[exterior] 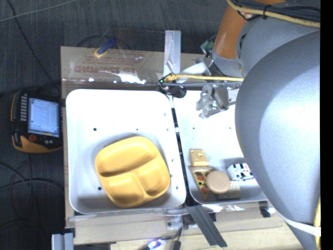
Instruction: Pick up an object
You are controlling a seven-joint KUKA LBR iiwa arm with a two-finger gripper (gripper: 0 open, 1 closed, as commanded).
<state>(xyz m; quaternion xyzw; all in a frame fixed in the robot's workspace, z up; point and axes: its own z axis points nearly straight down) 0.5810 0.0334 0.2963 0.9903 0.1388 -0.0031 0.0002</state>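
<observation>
Robot arm over two white bins

The gripper (212,102) hangs over the top of the right bin (221,134); I cannot tell its state. A yellow tray (132,171) lies in the left bin (86,108). A tan block (197,158), a round wooden disc (218,182) and a small patterned box (240,172) sit near the right bin's bottom edge.

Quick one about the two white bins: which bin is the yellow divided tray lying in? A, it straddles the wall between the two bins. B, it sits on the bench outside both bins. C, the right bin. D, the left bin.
D: the yellow divided tray lies flat inside the left bin, clear of the dividing wall, while the small items such as the round wooden disc sit in the right bin.
</observation>
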